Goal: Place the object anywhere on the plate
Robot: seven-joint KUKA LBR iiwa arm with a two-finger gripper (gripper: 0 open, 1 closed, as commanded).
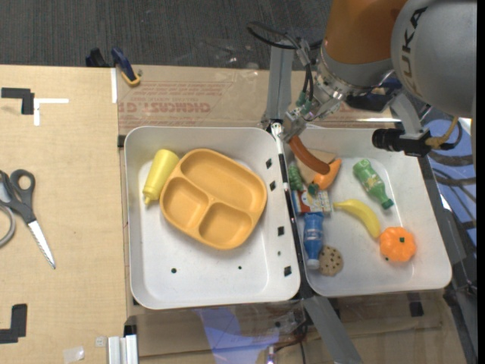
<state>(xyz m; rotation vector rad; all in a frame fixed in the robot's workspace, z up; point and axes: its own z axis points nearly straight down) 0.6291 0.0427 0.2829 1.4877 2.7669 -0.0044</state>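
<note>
Arm over right bin (436,271), plate (211,198) in left bin (148,279).
Gripper (297,123) at bin's 11 o'clock corner, jaw state can't tell; banana (360,214) w/ orange (397,245) toward 4 o'clock.

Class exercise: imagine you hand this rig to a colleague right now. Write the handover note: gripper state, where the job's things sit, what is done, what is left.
Gripper: above the far left corner of the right bin; I cannot tell what it holds, if anything.
Plate: orange, three compartments, in the left bin, nothing on it. A yellow bottle lies against its left edge, on the bin floor.
Right bin holds a banana, a pumpkin, a green bottle, a cookie and a blue bottle.
Done: nothing on the plate yet.
Left: pick up an object and set it on the plate.
</note>
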